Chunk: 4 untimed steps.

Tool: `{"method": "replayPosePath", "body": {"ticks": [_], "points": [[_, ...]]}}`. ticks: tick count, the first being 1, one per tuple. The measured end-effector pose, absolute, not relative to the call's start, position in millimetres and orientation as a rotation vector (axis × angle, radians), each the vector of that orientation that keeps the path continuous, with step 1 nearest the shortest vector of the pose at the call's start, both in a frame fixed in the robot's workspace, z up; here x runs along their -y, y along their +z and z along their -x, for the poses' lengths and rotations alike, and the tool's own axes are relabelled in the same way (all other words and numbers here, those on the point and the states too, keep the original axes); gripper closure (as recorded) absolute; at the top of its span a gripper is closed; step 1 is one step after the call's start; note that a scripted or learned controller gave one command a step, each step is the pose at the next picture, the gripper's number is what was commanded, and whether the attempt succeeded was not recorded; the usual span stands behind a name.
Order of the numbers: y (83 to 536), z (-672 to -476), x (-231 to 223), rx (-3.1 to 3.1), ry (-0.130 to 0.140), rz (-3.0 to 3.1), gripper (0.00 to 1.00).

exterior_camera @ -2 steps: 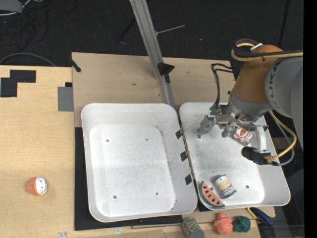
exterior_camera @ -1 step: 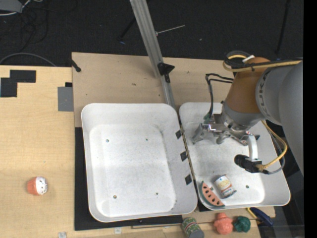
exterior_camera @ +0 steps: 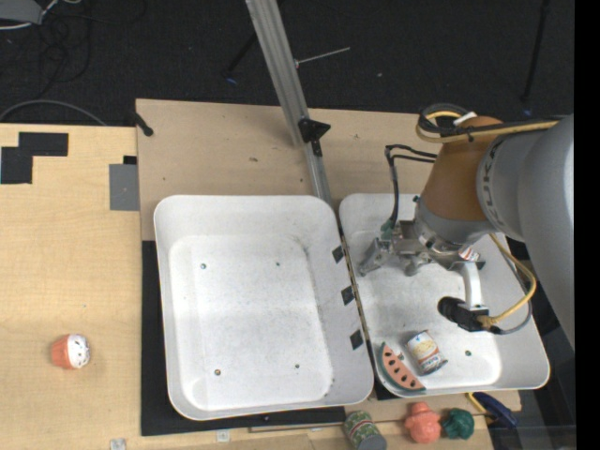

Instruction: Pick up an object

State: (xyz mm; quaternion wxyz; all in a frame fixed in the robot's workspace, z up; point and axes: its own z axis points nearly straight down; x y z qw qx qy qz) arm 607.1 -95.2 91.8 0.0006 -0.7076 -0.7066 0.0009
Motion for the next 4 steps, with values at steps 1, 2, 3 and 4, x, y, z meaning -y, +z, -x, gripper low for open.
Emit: {"method": "replayPosePath", "body": {"ticks": [1,2,3,4], "points": [[101.9,-607.0,96.4,2.213,0.002,2.227,1.0],[150.1,-603.1,104.8,2.218,-0.001,2.227,1.0],[206.2,-596.9,99.5,2.223,-0.004,2.223,1.0],[222.4,-597.0,101.1,2.221,0.0,2.222,1.0]]}}
